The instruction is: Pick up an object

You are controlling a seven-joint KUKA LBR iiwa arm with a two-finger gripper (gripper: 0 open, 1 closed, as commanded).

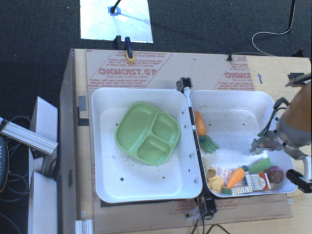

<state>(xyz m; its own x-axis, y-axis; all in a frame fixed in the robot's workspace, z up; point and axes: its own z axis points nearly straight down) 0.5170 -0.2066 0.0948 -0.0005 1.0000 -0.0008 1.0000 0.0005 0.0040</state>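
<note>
Dark carpeted floor (39,33) around a tan bench (78,145). White sheet (116,13) lies on the floor beyond the bench's far edge, a thin black rod crossing it. Bench top carries a clear-filmed board (161,67) with red lettering, yellow-black clamp (128,50) at its far edge.

Two shallow white bins side by side on the board. Left bin (109,179) holds a green divided plate (147,133), tilted a bit, near the bin's middle. Right bin (234,108) holds a clutter of toy food, mostly along its near wall.

Grey arm (297,113) with orange band enters over the right bin's right side. Gripper (261,145) hangs low above the right bin floor, just beyond the near clutter; nothing visible between its fingers, and open or clenched cannot be told from this angle.

Things in the right bin, by size: carrot with green top (200,124) lying against the left wall, its leafy end (209,143) pointing to the near side. Second carrot (236,176) near the near wall, tilted. Green stick-shaped piece (259,165) just near-side of the gripper. Printed red-white packet (254,181) against the near wall. Dark purple round piece (275,174) in the near right corner. Yellow piece (215,181) in the near left corner.
</note>
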